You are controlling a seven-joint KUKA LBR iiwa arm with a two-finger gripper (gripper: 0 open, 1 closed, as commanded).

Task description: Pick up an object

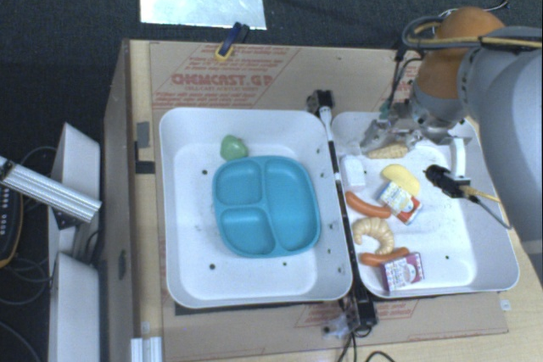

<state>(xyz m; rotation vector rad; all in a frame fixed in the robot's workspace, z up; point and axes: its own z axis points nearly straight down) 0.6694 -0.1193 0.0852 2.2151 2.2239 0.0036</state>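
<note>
Seemingly, the gripper [388, 134] touches a pale, bumpy pastry [387, 152]; finger state unclear.

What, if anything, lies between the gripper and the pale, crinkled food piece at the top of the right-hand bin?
Nothing visible does. The gripper sits low directly over the crinkled piece, at its upper edge. The banana and carton lie below it, clear of the approach.

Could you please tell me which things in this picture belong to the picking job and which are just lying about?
Belonging to the job:
- hand, low in the right bin
- bread roll just beneath it
- banana
- sausage
- croissant
- purple carton

Just lying about:
- blue tray in the left bin
- green lump
- yellow clip on the bench
</note>
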